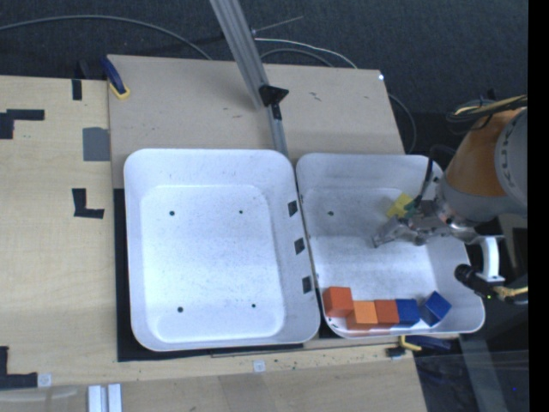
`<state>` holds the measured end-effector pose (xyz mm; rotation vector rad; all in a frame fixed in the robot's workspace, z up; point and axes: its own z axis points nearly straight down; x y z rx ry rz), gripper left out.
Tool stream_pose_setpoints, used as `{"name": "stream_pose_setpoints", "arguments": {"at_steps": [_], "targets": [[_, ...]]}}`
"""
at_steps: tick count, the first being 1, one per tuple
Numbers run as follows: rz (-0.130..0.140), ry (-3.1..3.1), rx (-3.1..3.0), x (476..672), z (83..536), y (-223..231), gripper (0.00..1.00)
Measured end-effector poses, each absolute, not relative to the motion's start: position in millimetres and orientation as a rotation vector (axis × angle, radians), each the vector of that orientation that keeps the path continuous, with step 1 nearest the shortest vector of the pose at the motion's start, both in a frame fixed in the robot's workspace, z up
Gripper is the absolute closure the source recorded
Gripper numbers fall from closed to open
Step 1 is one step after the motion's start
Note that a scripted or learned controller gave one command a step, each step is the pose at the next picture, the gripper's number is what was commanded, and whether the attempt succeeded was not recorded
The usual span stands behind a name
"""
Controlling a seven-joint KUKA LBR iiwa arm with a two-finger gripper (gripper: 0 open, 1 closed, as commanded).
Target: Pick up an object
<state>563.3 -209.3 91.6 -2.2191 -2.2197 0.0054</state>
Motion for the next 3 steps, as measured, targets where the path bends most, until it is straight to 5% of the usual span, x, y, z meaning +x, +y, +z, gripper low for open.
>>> {"name": "stream_pose_setpoints", "arguments": {"at_steps": [1, 2, 3], "targets": [[0.0, -2.224, -2.219, 585.3, 92, -209, 0.0], [-0.002, -2.228, -2.219, 635.6, 92, -208, 0.0], [0.006, -2.225, -2.217, 633.2, 101, -209, 1.0]]}}
